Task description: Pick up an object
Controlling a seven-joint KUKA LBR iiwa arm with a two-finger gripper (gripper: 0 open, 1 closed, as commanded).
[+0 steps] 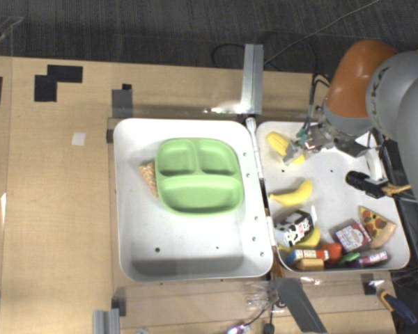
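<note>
I have the claw (295,151) low in the right bin's (334,179) far corner, just beside a yellow piece (276,142); it lies apart from the clutter (334,248), so I judge it the target. Claw apart or together, I cannot tell.

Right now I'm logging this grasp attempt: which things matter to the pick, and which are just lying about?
Likely in play:
- gripper
- yellow toy right beside it
- right bin holding it

Lying about:
- green plate
- banana
- cow toy
- pizza slice
</note>
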